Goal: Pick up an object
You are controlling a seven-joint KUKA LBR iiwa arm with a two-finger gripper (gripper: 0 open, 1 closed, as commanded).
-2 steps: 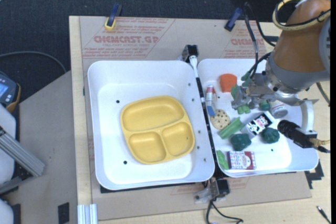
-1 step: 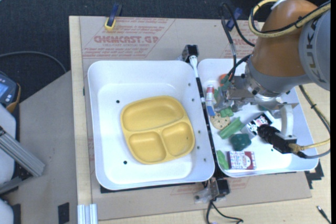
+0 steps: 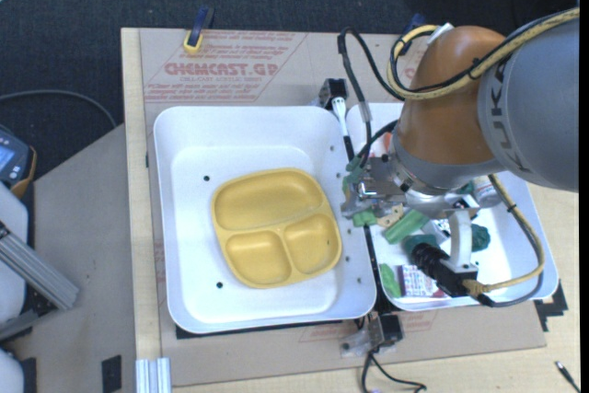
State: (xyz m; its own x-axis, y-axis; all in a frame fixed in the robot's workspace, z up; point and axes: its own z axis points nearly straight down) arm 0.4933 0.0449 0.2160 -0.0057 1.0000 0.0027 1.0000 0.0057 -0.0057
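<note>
Red lettering "CHEMCAST GP" printed on the brown protective sheet (image 3: pixel 221 69) behind the bins, smaller red lines beneath it too small to be read

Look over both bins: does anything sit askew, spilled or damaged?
Nothing looks spilled or damaged. The yellow divided tray lies turned at a slant in the left bin, not square with its walls. The right bin holds a jumble of small green items, partly hidden beneath the arm.

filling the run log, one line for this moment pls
arm: over right bin | left bin: yellow tray | right bin: green bits | grasp: none seen
</note>
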